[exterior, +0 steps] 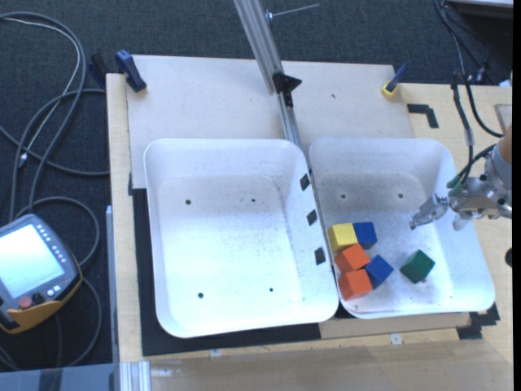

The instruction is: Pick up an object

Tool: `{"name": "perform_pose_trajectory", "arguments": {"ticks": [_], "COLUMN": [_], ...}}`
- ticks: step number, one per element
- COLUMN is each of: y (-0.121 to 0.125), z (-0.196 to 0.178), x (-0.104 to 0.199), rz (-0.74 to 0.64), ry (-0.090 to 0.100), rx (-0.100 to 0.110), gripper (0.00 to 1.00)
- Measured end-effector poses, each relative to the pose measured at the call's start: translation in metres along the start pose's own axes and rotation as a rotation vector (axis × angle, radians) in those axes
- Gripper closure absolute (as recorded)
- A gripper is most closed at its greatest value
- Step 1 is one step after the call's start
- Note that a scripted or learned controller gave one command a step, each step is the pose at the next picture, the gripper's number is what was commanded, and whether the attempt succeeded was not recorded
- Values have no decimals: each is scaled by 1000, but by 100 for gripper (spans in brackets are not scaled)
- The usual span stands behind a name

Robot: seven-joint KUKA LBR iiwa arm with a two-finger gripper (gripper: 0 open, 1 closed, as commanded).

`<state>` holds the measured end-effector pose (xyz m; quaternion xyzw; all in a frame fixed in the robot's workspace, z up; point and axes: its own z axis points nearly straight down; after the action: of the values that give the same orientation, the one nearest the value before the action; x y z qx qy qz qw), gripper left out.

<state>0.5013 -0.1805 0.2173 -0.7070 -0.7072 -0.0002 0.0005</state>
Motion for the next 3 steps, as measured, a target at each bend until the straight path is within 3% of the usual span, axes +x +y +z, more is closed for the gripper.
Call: {"name": "perform_pose_trajectory", "arguments": {"ticks": [1, 3], "y": [-7, -17], "z": [118, 118], "x": [-37, -23], "rz": [0, 1], "ry": [0, 2], "rx": [0, 2], "gripper": [0, 0]}}
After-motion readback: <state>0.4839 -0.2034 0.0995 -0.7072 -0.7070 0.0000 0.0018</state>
